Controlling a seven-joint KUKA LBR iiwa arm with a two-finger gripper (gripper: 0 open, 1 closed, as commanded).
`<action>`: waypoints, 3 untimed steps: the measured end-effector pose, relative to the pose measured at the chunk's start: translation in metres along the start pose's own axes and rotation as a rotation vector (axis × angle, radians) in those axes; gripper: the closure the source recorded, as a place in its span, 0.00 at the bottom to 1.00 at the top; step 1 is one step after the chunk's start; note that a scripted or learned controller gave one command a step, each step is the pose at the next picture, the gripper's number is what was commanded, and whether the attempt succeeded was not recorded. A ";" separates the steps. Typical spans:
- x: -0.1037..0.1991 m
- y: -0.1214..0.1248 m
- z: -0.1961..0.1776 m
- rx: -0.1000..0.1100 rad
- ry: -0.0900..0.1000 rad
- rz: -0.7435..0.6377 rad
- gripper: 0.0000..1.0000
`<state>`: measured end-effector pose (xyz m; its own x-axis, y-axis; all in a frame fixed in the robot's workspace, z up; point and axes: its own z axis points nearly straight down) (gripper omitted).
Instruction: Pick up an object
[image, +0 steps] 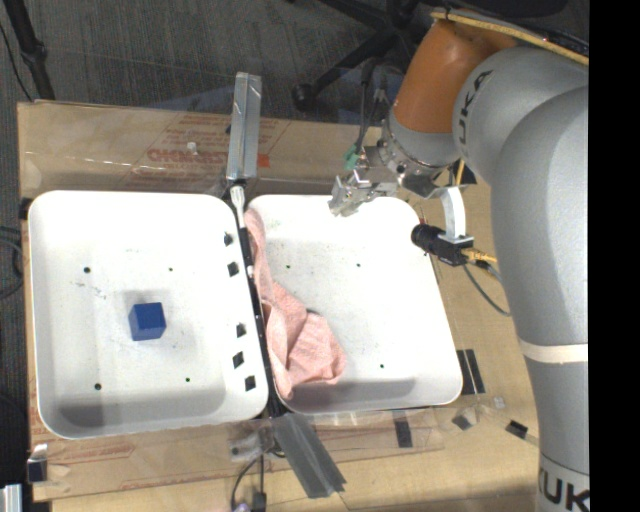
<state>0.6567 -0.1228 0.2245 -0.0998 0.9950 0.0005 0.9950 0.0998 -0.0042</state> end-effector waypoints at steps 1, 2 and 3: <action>0.001 0.001 -0.010 0.001 0.000 -0.006 1.00; -0.013 -0.002 0.005 0.001 0.001 0.213 1.00; -0.023 -0.002 0.003 -0.003 -0.001 0.304 1.00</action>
